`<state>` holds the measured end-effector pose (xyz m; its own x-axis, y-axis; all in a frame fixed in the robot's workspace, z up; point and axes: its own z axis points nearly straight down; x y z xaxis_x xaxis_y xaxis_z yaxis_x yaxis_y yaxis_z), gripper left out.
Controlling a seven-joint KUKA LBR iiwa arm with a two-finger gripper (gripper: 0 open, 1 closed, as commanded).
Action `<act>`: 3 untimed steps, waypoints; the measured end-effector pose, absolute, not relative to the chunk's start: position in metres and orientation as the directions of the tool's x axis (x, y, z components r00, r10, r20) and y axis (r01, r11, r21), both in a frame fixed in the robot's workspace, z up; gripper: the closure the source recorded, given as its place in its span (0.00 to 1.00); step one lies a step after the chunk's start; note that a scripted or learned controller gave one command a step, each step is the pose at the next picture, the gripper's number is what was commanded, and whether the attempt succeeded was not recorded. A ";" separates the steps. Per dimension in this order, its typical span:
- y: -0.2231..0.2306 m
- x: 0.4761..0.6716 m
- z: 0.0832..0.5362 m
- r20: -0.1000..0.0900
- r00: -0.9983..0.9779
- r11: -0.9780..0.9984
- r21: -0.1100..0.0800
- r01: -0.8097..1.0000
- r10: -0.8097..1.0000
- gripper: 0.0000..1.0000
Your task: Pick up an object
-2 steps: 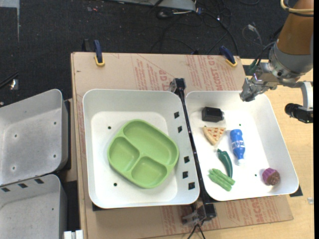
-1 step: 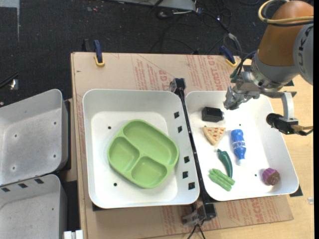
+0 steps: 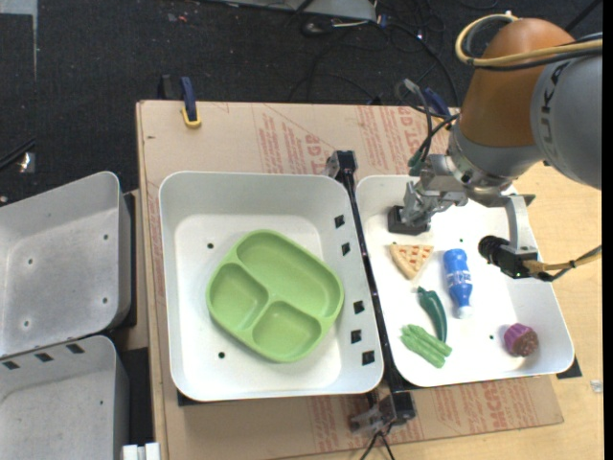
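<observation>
My gripper [image 3: 410, 217] hangs low over the far left part of the right bin [image 3: 546, 300], just above and behind a toy pizza slice [image 3: 412, 258]. To the right of the slice lies a blue bottle [image 3: 458, 278]. Nearer the front lie a dark green pepper [image 3: 433, 311] and a bunch of light green beans [image 3: 424, 344]. A purple object [image 3: 520, 338] rests in the front right corner. Nothing shows between the gripper and these things.
The left bin [image 3: 182, 257] holds a light green divided plate [image 3: 275, 295]. A black divider with clips [image 3: 359, 257] runs between the two bins. The grey arm with its orange band [image 3: 512, 65] reaches in from the upper right.
</observation>
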<state>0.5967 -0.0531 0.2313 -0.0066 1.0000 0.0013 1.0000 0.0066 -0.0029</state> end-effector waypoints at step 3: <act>0.099 0.555 0.231 0.001 -0.007 0.007 -0.003 1.000 1.000 1.00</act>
<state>0.5553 0.0994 0.2309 -0.0074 1.0000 0.0011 1.0000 0.0074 -0.0035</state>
